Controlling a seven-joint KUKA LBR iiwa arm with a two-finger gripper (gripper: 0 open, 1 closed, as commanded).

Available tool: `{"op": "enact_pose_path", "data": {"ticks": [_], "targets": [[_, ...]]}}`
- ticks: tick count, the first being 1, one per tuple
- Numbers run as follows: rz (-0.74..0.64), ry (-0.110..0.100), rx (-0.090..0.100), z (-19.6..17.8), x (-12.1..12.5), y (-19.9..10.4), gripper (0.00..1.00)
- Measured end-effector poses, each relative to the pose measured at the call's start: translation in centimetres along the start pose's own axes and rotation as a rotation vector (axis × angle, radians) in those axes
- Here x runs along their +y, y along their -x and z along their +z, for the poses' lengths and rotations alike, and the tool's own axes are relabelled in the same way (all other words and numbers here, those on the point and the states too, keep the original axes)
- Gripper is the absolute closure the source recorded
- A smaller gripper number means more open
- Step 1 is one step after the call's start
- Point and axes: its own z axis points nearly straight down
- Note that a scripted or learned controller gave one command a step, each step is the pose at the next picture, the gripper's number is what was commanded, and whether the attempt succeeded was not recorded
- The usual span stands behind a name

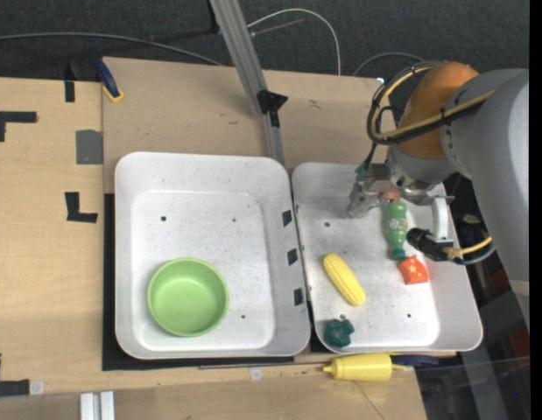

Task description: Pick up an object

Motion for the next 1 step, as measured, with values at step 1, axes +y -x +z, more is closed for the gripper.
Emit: {"op": "enact_pose_path", "data": {"ticks": [1], "targets": [[0.002,0.005,0.0,-4.49,0.74,0.15,1.0]]}}
